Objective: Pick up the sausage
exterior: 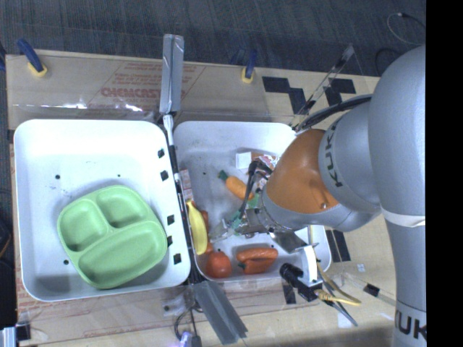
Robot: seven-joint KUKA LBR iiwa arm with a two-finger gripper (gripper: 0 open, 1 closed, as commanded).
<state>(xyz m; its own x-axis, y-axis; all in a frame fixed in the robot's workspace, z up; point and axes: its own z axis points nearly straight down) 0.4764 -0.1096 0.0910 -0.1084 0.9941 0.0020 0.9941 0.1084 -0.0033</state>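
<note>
Arm (362,172): nearest the lens, covers the right bin's (217,132) right half.
Claw (244,224): low over bin centre; grip unreadable.
Sausage (256,254): just below claw, lying left-right.
Neighbours: tomato (219,264) touching sausage's left end; banana (197,226) beyond; carrot (236,187) above claw.

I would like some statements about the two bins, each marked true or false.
1. The green plate lies in the left bin. True.
2. The sausage lies on the green plate. False: it lies in the right bin, near the front wall.
3. A tomato sits beside the sausage. True.
4. The banana lies in the middle of the left bin. False: it is in the right bin, along the left wall.
5. A carrot lies in the right bin. True.
</note>
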